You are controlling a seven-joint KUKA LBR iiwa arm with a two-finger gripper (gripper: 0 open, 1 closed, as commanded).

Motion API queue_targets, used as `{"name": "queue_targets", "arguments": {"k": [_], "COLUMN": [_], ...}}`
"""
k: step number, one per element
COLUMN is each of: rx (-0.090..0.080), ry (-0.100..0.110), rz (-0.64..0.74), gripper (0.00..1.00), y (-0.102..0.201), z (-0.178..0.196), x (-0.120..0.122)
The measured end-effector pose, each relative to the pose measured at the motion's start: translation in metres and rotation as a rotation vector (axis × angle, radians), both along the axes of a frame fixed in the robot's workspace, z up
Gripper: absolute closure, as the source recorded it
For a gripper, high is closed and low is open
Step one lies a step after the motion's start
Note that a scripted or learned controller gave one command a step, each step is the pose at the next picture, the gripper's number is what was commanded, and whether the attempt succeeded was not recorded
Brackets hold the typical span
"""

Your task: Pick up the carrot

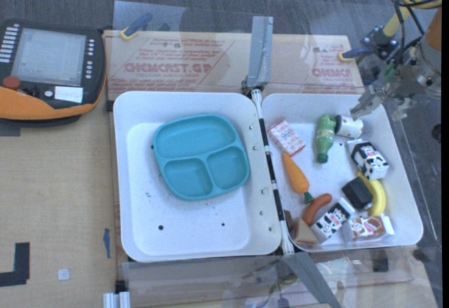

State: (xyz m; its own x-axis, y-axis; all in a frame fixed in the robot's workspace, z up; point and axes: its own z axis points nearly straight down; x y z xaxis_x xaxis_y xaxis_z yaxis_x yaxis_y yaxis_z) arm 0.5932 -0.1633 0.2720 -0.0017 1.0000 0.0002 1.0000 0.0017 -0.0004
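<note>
Your carrot (296, 172) lies well down-left of the claw (377, 99), long axis slanting toward the bin's near edge; I cannot tell its grip state.

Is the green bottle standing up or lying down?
Lying down. The bottle rests on its side on the floor of the right bin, its full length showing, neck toward the near edge, up beyond the carrot.

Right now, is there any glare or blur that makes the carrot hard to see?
Camera view: the carrot is sharp and evenly lit; pale glare streaks the clear sheet behind the bins; the claw at the right looks slightly soft.
</note>
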Motion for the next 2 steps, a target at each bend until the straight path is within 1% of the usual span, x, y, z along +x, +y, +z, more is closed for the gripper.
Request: {"name": "queue_targets", "arguments": {"k": [1,2], "rx": [-0.002,-0.005], "ry": [-0.001,-0.020], "rz": [-0.120,0.042], "gripper": [0.00,0.00], "y": [-0.060,0.007], "z": [-0.050,-0.149], "x": [0.074,0.079]}}
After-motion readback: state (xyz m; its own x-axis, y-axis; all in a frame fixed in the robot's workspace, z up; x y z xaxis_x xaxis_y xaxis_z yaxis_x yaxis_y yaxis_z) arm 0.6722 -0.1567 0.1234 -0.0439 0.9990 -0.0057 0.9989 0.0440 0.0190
